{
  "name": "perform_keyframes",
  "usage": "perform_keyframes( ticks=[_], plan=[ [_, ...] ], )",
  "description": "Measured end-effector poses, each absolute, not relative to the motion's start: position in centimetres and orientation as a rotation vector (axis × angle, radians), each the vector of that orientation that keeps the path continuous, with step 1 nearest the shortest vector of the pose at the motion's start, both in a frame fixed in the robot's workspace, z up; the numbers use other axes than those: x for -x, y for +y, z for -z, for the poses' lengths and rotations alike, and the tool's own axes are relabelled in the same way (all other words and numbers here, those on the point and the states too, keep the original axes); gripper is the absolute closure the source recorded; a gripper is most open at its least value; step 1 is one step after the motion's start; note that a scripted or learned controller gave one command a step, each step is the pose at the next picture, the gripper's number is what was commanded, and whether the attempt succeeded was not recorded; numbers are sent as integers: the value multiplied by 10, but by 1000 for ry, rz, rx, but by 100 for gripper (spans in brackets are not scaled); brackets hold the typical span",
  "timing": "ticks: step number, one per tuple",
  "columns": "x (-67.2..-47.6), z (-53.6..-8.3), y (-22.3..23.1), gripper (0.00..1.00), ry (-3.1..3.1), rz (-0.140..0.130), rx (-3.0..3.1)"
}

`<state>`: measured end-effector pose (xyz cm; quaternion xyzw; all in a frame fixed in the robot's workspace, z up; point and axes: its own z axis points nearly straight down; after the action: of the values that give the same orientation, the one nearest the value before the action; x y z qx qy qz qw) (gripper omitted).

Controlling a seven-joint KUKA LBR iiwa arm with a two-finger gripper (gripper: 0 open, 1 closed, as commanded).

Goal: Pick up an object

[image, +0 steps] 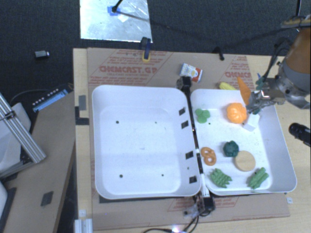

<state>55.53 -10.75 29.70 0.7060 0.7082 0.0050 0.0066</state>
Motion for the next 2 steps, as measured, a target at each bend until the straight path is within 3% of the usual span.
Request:
perform_keyframes(
  ticks=[1,2],
  plan=[
    [-543,-215,-51,100,2236,3,-2216],
    [-520,-182,-13,100,2233,1,-2216]
  ],
)
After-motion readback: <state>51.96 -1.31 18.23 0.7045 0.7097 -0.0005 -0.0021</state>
